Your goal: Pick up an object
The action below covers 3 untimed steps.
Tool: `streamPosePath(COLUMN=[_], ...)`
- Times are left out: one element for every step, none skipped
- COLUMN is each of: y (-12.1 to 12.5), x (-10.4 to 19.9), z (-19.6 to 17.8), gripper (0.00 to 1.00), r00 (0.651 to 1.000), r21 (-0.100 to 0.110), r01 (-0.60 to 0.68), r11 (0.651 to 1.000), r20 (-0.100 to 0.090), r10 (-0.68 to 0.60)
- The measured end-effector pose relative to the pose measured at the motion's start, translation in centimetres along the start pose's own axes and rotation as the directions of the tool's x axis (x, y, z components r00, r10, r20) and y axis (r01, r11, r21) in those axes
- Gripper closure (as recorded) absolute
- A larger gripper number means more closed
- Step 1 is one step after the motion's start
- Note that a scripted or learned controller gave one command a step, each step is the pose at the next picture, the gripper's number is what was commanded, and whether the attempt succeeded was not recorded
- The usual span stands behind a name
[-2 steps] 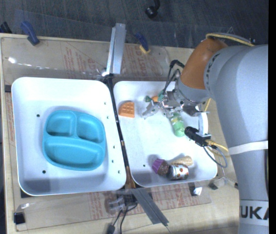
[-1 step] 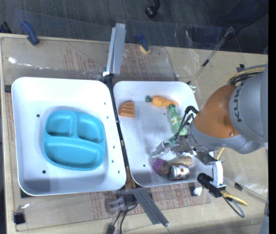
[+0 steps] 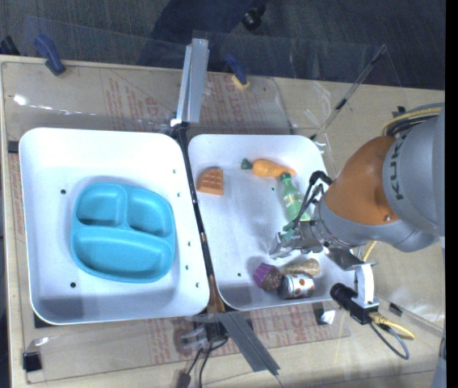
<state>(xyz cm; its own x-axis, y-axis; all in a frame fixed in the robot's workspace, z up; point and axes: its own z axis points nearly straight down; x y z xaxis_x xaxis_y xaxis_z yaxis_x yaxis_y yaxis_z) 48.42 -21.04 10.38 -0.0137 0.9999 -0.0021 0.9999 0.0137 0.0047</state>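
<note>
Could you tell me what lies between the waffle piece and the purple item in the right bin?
Bare white bin floor separates the waffle piece from the purple item, per the camera view.

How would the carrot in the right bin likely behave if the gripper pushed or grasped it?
The carrot looks like a smooth toy, so it is probably light and stiff. Its rounded, tapered body lies flat near the bin's far wall, so a push may roll or spin it. Its glossy-looking skin could slip between narrow fingers, especially toward the thin end.

A divided tray (image 3: pixel 123 231) lies in the left bin (image 3: pixel 43 156); small items in the right bin (image 3: pixel 229 217).
</note>
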Motion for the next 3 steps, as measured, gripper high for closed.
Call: streamPosePath(y=[0.0, 2.7, 2.8], x=[0.0, 0.0, -0.1], z=[0.0, 1.2, 0.3], gripper=[0.00, 0.00, 1.00], r00=[1.000, 1.000, 1.000], r21=[0.000, 0.006, 0.006], r01=[0.000, -0.005, -0.001], r11=[1.000, 1.000, 1.000], r20=[0.000, -0.002, -0.002], r10=[0.000, 0.005, 0.001])
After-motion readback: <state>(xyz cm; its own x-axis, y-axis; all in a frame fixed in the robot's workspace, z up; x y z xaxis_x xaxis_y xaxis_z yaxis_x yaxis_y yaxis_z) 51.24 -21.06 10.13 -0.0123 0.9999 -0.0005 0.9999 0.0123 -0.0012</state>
